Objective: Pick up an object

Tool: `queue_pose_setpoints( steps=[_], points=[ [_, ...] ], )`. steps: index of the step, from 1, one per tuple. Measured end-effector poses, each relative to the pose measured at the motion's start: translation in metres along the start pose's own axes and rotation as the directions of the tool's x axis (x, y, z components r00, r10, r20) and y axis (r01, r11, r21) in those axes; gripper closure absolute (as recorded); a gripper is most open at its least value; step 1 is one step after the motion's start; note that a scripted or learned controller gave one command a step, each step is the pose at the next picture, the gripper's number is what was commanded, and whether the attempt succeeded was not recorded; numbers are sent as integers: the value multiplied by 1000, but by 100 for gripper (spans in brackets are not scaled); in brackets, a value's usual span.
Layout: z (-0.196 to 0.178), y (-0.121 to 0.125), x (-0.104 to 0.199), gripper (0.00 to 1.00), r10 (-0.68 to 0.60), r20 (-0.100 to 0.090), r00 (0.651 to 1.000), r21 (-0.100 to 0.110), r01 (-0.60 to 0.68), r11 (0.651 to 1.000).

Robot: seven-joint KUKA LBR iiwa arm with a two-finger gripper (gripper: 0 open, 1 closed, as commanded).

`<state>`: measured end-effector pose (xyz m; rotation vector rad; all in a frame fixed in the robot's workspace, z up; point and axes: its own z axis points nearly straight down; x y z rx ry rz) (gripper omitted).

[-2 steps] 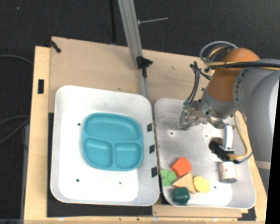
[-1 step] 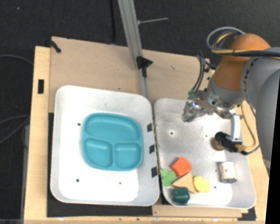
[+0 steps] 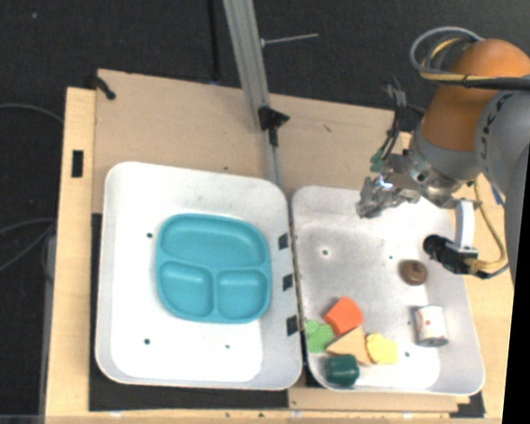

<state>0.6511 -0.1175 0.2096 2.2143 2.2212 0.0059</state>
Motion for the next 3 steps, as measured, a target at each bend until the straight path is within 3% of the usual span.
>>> queue_pose_setpoints(
  steps=[1, 3],
  points=[
    [-14, 11, 57, 100, -5, -2, 1000, 3, 5, 1000],
    [-34, 5, 162, 100, -5, -3, 1000, 6, 5, 1000]
  ],
)
